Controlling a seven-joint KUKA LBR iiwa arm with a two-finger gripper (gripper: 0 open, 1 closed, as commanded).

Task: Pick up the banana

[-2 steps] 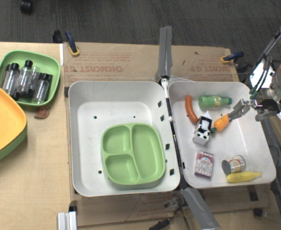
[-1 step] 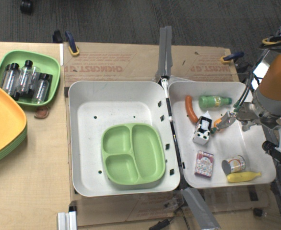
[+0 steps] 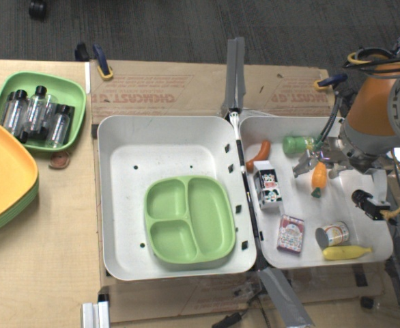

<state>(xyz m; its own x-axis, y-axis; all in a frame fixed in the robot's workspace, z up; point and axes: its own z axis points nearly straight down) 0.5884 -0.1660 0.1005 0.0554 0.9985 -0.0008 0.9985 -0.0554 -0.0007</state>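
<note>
Banana (image 3: 347, 253) lies long-axis left-right at right bin's near edge, well nearer than tool (image 3: 312, 164), whose finger state can't be told.

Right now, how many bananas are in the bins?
1. The banana lies along the near edge of the right bin, beside the can. The arm covers part of that bin, so another could be hidden.

two white bins (image 3: 111, 183), one banana (image 3: 347, 253), one can (image 3: 332, 235)

Yellow curved banana (image 3: 347, 253); light-green three-compartment plastic tray (image 3: 189, 219); white shallow bins (image 3: 118, 203); orange plastic carrot (image 3: 319, 176), green tip.
</note>
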